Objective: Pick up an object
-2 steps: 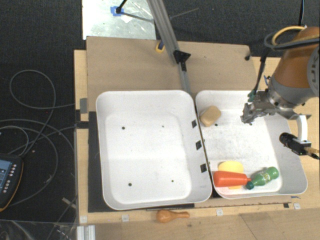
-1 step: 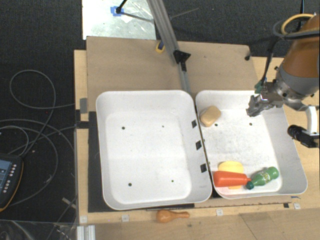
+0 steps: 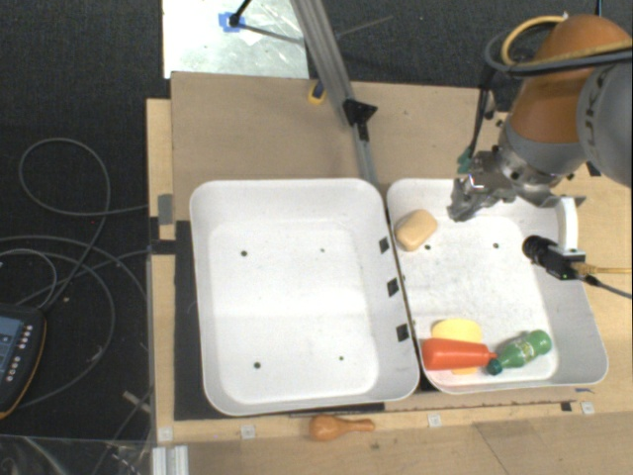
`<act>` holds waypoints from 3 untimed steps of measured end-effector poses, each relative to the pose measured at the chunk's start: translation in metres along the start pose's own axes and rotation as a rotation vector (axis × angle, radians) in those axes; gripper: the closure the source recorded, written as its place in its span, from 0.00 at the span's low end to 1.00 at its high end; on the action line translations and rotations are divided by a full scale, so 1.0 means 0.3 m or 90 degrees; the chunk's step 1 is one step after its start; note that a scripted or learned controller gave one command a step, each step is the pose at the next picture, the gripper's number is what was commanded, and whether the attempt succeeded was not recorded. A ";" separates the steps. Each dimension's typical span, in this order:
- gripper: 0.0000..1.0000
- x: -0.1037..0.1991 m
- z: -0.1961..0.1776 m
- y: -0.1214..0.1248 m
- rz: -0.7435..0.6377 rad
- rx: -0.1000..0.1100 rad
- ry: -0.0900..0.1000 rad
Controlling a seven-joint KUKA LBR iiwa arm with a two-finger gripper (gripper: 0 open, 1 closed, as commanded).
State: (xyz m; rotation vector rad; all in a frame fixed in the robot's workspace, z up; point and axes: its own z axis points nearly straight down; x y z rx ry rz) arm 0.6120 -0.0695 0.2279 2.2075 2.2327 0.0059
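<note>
Beige rounded block [image 3: 415, 230]: my nearest candidate. It lies on the floor of the right white plastic bin [image 3: 475, 285], in the far left corner, close against the left wall. I cannot tell whether it touches that wall.
Gripper [image 3: 465, 204]: it hangs over the far part of the right bin, just to the right of the block and clear of it. Nothing shows in its grasp. From this slant I cannot tell how wide it is set, or whether it reaches the bin floor.
Arm [image 3: 574, 67]: it reaches in over the right bin's far right corner, grey at the wrist with the orange band above.
Yellow round piece [image 3: 458, 330]: it sits near the right bin's near wall, towards the left.
Orange carrot-shaped piece [image 3: 453, 354]: it lies along the right bin's near wall, touching the front of the yellow piece.
Green plastic bottle [image 3: 519, 349]: it lies on its side near the right bin's near wall, its cap end meeting the orange piece's tip.
Left white plastic bin [image 3: 287, 305]: it stands just beside the right bin, wall to wall.
Tan pear-shaped piece [image 3: 341, 426]: it lies on the brown bench [image 3: 257, 127], outside the right bin, past its near left corner.
</note>
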 end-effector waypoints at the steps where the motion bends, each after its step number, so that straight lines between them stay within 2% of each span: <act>1: 1.00 0.170 0.029 0.049 0.000 0.001 0.000; 2: 1.00 0.343 0.004 0.055 0.000 0.001 0.001; 3: 1.00 0.536 -0.019 0.125 0.000 0.000 0.001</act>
